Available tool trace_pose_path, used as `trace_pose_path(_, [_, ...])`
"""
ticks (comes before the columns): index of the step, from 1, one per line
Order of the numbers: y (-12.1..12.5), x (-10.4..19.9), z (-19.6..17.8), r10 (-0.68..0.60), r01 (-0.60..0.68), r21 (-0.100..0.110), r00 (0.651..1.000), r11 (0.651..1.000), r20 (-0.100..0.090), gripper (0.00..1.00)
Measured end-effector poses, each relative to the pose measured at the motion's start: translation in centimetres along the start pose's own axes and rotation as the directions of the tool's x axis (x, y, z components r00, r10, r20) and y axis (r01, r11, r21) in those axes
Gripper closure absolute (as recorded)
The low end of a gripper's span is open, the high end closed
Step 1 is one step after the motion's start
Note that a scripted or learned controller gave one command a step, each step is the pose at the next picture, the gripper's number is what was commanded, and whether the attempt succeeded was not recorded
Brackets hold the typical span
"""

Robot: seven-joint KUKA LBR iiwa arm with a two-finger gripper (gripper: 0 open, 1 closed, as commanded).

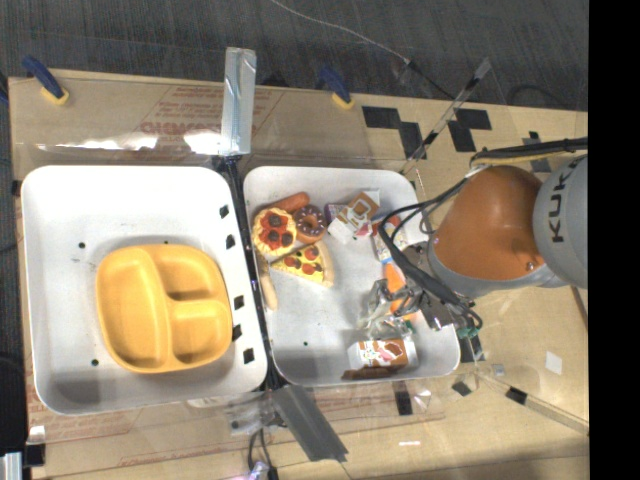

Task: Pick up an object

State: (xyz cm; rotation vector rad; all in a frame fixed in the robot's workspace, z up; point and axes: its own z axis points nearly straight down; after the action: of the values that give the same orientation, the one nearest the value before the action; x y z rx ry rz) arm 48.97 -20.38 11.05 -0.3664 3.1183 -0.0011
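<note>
My gripper (392, 303) reaches into the right bin (320, 343) from the right, low over its right side, under the orange wrist band. Its fingers sit among cables, right over an orange toy (394, 277) that looks like a carrot. Just below the gripper lies a small brown and white carton (384, 352) near the bin's front wall. Toy pizza slices (290, 243) and a chocolate donut (309, 222) lie in the bin's upper left part. A small brown and white packet (353, 216) rests at the top middle.
The left bin (60, 208) holds a yellow divided plate (165, 306). A metal post (238, 103) stands behind the gap between the bins. Blue clamps (46, 80) grip the cardboard at the back. Thin rods (448, 113) slant at the back right.
</note>
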Motion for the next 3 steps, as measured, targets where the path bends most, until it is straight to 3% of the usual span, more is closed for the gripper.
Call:
trace_pose_path(1, [-3.0, -10.2, -8.6, -0.030, 0.030, 0.004, 1.000, 1.000, 0.006, 1.00])
trace_pose_path(2, [-3.0, -10.1, -8.3, -0.029, 0.029, 0.001, 1.000, 1.000, 0.001, 0.00])
trace_pose_path(3, [-1.8, -5.7, 1.9, -0.097, 0.097, -0.002, 0.995, 0.995, 0.000, 0.00])
